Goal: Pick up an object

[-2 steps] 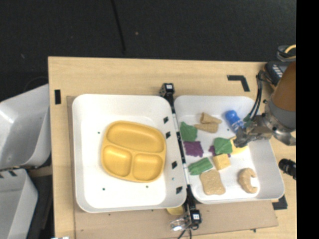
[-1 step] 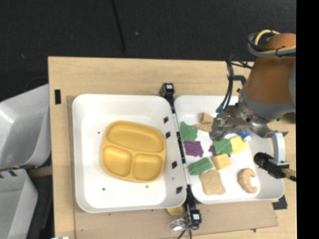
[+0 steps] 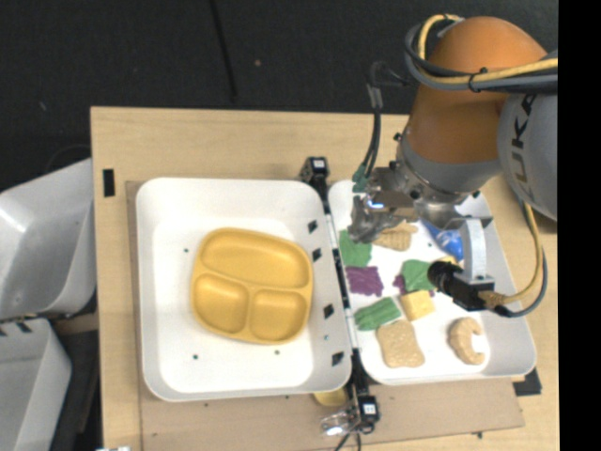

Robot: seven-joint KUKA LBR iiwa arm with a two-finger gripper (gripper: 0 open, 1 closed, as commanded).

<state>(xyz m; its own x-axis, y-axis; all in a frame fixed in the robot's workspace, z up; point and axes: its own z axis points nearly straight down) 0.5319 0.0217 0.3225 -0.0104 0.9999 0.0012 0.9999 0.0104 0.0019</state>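
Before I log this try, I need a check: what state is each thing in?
Gripper: low over right bin's far left corner; fingers unclear.
Yellow tray: upright, lying in left bin, compartments bare.
Left bin: holds the tray.
Right bin: holds scattered pieces.
Purple piece: flat, loose.
Green block: flat, loose.
Yellow cube: loose.
Tan slice: flat, loose.

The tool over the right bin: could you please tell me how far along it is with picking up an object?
Done: the grey arm with the orange band has brought the tool low over the right white bin, near its left wall. In hand: nothing shows as gripped; the tool hangs just above a green foam piece. Left: grasping and lifting one item. The purple piece and the tan bread-like slice lie untouched.
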